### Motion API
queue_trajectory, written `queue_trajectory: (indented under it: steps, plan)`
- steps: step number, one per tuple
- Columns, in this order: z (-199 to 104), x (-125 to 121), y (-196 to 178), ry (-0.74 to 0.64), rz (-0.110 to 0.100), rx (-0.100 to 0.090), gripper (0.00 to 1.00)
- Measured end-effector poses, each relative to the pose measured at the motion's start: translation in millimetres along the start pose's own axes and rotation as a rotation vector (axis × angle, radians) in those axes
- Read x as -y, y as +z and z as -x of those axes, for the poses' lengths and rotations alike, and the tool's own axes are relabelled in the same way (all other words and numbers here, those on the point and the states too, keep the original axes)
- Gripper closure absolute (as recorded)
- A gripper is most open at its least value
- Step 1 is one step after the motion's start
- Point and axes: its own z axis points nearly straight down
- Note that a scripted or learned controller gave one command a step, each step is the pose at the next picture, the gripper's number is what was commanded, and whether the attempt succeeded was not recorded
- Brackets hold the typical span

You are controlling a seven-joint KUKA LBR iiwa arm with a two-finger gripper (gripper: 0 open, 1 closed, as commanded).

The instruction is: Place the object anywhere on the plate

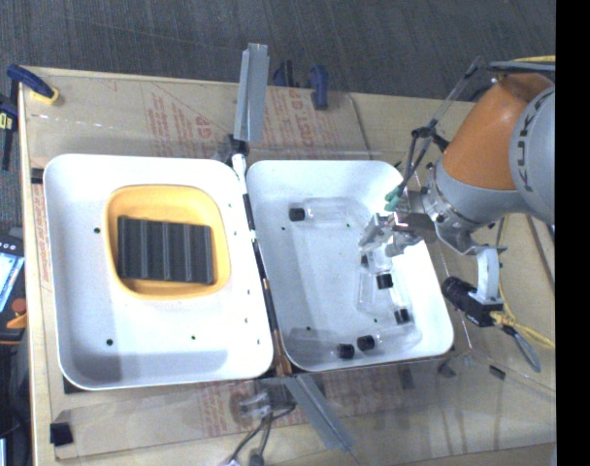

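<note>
The gripper [384,244] is seen low over the right bin [314,289], near that bin's right wall and about halfway along it. Its state cannot be told: the tip is blurred against the white floor and against some clear, glassy shapes beside it. Nothing can be made out as grasped. Just behind the gripper, toward the view's right, the grey wrist is joined to the orange band [484,149], and cables are looped around it.

Around the gripper, 5 small black pieces are scattered on the floor of the right bin. 1 [383,281] is placed just below the gripper, 1 [402,315] a little further down, and 2 [354,347] near the bin's lower edge. The last [296,214] is found off to the gripper's left in the view, near the upper wall.

Well apart from the gripper, across the seam between the 2 bins, the left bin [81,338] is seen. A yellow plate [169,203] is set in its middle. The dark ridged object [166,250] is laid flat on that plate, inside its rim, with its grooves running up and down the view.

Beyond the bins, farthest from the gripper, a blue clamp [32,81] is fixed at the bench's upper left corner.
</note>
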Motion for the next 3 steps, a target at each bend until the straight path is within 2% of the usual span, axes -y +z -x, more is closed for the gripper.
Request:
queue_trajectory:
  steps: [1, 2, 3]
  plan:
    - [-74, -38, 10, -0.19, 0.001, 0.001, 1.0]
    - [-182, -66, -13, -0.338, 0.0, 0.002, 1.0]
    - [-186, -67, 6, -0.575, -0.003, 0.001, 1.0]
